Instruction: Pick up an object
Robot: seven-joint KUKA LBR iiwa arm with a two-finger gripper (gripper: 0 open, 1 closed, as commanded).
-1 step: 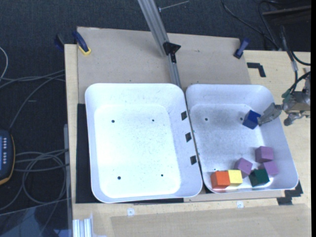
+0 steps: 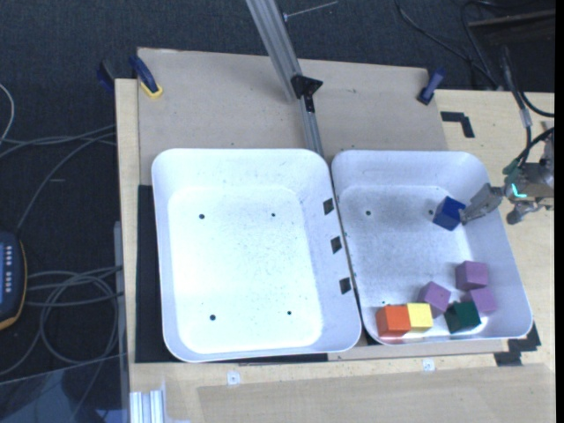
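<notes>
Blue block (image 2: pixel 448 212) touching hand (image 2: pixel 482 203).

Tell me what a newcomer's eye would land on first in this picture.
First the two white bins side by side: the left bin is a bare white field, while the right bin holds colour. A cluster of small blocks sits in its near right corner, led by an orange block and a yellow block. Apart from them, a blue block lies by the far right wall, with the gripper right beside it.
</notes>
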